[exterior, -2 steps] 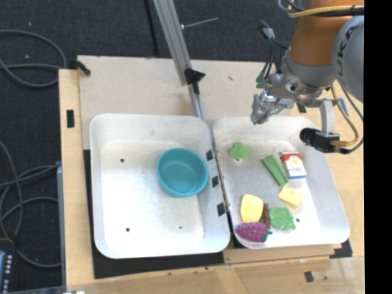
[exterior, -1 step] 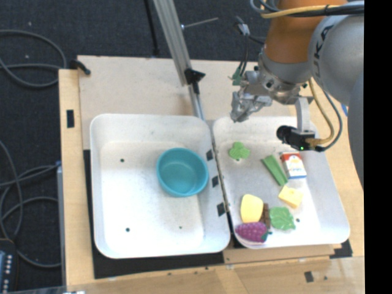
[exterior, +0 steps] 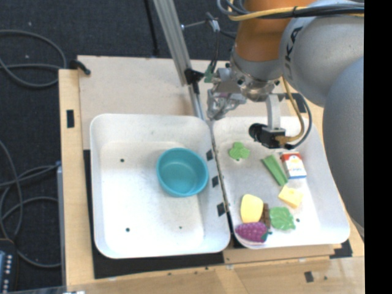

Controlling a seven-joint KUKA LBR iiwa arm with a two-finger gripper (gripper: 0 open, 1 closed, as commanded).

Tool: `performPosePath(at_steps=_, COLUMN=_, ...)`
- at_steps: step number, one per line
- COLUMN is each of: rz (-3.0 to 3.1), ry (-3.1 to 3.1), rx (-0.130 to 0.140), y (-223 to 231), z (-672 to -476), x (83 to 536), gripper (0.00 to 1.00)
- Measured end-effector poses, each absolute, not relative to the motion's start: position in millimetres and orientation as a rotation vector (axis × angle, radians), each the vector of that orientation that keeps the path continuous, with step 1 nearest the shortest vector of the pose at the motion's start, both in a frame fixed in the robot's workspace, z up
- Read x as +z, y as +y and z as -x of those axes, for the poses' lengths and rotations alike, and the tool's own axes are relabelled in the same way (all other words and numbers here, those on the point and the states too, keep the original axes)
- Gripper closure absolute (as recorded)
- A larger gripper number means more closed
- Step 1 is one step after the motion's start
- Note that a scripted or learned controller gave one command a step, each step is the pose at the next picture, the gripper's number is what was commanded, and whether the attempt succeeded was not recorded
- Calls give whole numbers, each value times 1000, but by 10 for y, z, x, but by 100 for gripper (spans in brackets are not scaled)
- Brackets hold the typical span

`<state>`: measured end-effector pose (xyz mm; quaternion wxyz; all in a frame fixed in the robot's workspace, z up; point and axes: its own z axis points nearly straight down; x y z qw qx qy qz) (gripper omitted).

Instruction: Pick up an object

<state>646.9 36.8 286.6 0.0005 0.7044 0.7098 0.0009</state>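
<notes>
My gripper (exterior: 215,110) hangs over the far edge of the bench, right at the divider between the two bins, above the right bin's back left corner. Nothing shows between its fingers. In the right bin (exterior: 318,225) lie a small green leafy piece (exterior: 239,152), a green stick (exterior: 274,169), a small red and white carton (exterior: 294,165), a yellow wedge (exterior: 291,196), a yellow block (exterior: 251,207), purple grapes (exterior: 252,231) and a green lettuce-like piece (exterior: 282,218). A blue bowl (exterior: 181,171) stands in the left bin (exterior: 116,225).
A slanted aluminium post (exterior: 174,38) rises from behind the divider, close to the gripper's left. The grey arm with its orange band (exterior: 269,23) covers the upper right. Cables lie on the dark floor at the left.
</notes>
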Motion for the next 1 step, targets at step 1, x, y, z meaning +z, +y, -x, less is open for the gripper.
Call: performPosePath(at_steps=1, rz=-2216, ry=2228, rx=-3, y=824, z=-6542, x=2636, gripper=100)
